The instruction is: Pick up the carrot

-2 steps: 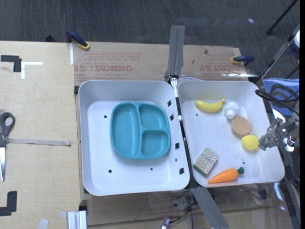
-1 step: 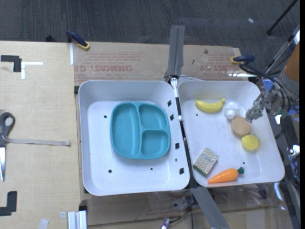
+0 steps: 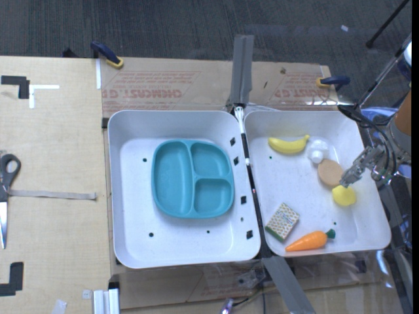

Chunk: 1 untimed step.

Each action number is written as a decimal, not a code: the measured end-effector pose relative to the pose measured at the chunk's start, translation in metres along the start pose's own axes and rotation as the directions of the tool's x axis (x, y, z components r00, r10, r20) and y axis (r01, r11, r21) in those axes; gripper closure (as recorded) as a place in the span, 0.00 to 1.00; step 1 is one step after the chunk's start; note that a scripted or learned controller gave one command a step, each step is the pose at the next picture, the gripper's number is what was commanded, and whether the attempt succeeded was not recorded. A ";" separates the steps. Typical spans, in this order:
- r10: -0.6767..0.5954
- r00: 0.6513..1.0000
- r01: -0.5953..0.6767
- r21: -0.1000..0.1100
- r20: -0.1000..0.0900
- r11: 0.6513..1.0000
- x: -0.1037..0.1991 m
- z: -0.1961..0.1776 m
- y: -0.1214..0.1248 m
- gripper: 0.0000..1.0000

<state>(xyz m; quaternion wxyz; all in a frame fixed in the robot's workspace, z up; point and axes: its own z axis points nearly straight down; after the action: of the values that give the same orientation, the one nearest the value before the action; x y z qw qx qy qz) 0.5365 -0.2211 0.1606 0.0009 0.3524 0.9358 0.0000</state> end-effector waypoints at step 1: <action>0.192 0.981 -0.192 -0.001 0.003 0.981 -0.059 0.009 0.051 1.00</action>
<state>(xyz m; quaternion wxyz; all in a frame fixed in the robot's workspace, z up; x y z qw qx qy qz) 0.6140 -0.2218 0.1516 0.0023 0.4412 0.8974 -0.0003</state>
